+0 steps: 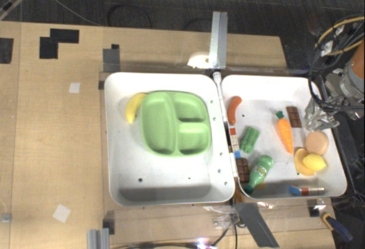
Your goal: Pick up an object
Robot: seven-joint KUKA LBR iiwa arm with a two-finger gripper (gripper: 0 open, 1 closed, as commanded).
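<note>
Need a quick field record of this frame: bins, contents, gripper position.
left bin: green divided plate, banana at its left edge
right bin: sausage, carrot, green bottle, green pickle, two chocolate bars, egg, lemon, marker
gripper: at right bin's right edge, above the egg
held: nothing seen

Single fixed camera, mounted above the bench (51, 145), looking down at a slant, moderately near, left bin (122, 182) and right bin (336, 182) both fully framed, floor at far edge
</note>
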